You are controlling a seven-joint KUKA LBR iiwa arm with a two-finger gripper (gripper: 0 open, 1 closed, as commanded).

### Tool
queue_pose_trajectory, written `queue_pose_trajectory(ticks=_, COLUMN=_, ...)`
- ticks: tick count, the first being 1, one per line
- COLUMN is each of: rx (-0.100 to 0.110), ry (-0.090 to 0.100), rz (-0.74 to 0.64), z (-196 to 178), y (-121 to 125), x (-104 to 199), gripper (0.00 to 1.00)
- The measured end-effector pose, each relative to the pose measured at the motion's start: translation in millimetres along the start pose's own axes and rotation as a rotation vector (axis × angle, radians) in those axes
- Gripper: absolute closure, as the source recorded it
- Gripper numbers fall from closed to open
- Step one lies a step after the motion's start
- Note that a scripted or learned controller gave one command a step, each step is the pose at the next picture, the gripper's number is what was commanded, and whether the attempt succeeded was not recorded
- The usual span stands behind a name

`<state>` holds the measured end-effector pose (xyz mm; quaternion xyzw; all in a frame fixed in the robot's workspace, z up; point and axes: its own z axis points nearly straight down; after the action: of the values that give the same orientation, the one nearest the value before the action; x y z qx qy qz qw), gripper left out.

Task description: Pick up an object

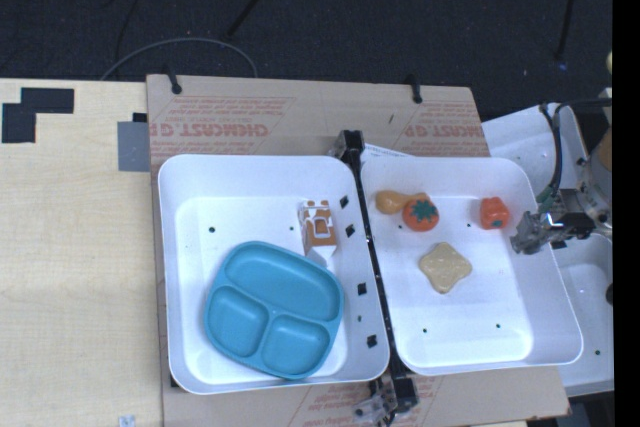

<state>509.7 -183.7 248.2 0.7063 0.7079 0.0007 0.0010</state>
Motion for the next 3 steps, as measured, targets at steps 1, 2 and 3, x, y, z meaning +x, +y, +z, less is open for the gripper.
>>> queue_pose_trajectory(ticks=1, rx=0.006, ry=0.003, rz=-0.002, z=8, y=5, x=45, gripper=1.0)
queue_pose_trajectory(ticks=2, rx=0.004, ry=0.003, rz=-0.003, z=1, y=17, x=95, gripper=1.0)
queue_pose_trajectory(ticks=3, rx=0.005, ry=0.002, rz=-0.002, z=6, y=30, x=145, gripper=1.0)
